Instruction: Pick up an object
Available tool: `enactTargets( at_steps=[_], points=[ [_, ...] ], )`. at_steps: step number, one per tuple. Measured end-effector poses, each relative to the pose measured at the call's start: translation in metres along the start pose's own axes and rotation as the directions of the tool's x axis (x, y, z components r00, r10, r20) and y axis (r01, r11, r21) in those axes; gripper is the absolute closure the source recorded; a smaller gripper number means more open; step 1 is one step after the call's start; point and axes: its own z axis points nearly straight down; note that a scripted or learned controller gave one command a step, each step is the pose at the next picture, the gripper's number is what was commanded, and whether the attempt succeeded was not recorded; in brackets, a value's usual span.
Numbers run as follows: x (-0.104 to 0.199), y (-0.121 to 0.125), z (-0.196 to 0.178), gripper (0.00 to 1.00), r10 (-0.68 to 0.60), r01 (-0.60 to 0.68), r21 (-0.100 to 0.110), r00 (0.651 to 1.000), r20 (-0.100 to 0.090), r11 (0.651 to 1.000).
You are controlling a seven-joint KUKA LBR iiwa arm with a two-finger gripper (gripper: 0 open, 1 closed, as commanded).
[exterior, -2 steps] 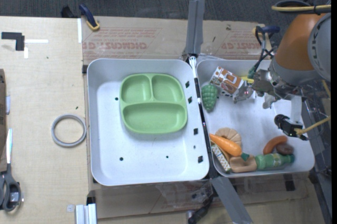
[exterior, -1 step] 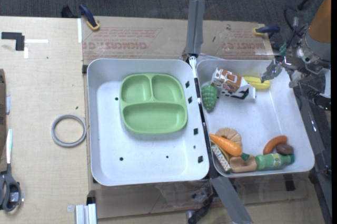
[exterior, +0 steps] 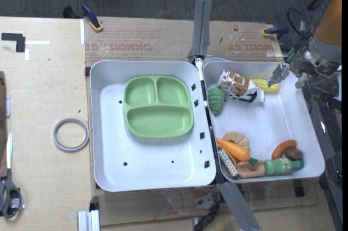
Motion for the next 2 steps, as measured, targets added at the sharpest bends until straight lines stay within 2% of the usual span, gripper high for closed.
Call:
enactTargets(
  at_steps=[1,2],
  points=[
    [0.003,0.0252,0.055,0.0,-0.029,0.029,-0.009,1.0,-0.005,1.0],
    [0.0044,0.0289,0.0604,0.0,-0.024,0.024,-0.005,1.0,-0.008,1.0]
  ],
)
